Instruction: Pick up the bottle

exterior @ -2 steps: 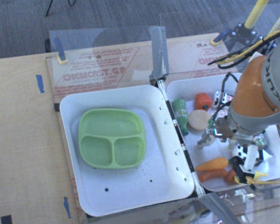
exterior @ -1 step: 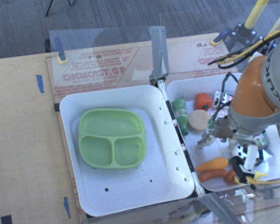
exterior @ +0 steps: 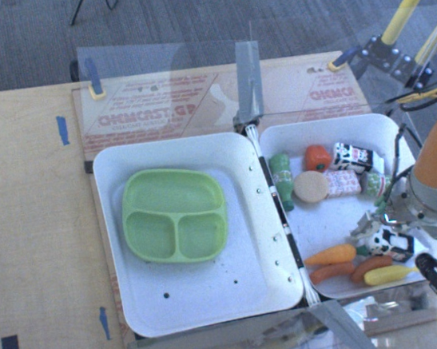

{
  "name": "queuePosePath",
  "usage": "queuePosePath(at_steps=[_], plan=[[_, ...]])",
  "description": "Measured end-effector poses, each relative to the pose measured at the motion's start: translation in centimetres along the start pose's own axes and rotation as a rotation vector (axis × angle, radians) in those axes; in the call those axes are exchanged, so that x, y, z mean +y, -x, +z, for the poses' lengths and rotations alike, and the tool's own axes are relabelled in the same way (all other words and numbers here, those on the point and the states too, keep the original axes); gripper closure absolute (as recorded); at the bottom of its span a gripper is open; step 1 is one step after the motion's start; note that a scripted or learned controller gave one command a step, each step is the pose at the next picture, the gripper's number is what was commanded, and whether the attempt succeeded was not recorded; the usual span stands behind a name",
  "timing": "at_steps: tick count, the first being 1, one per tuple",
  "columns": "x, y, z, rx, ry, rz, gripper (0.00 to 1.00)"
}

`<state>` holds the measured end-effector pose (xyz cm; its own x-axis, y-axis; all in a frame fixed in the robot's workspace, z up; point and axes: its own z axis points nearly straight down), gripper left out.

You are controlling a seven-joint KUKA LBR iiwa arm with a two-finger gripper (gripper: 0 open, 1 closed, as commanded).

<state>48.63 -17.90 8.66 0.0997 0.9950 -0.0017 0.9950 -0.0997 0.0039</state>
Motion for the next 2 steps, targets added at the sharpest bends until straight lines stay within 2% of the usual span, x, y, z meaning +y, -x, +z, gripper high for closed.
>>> queuePosePath(at_steps=[1, 2], plan=[[4.6, -4.7, 0.0, 0.001, 0.004, -0.182, 0.00], [4.9, -8.9, -0.1, 0.002, 0.003, -0.417, 0.00]])
